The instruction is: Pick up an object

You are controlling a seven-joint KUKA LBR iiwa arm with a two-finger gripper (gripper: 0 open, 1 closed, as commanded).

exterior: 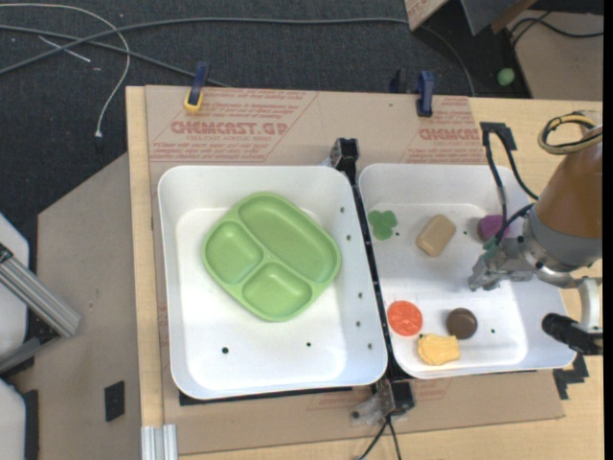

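Two white bins sit side by side. The left bin [182, 333] holds one green divided plate [272, 255]. The right bin [412, 182] holds six small things: a green piece [383, 223], tan block [436, 235], purple piece [490, 226], orange disc [404, 317], brown ball [462, 323] and yellow piece [439, 350]. The gripper [488, 276] hangs low near that bin's right edge, just below the purple piece; its state cannot be told.

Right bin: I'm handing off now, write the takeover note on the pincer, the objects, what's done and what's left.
Pincer: low in the right bin, beside the purple piece; nothing seen held.
Right bin objects: green piece, tan block, orange disc, brown ball, yellow piece.
Left bin: green tray.
Done: no pick yet.
Left: grasp and lift one object.
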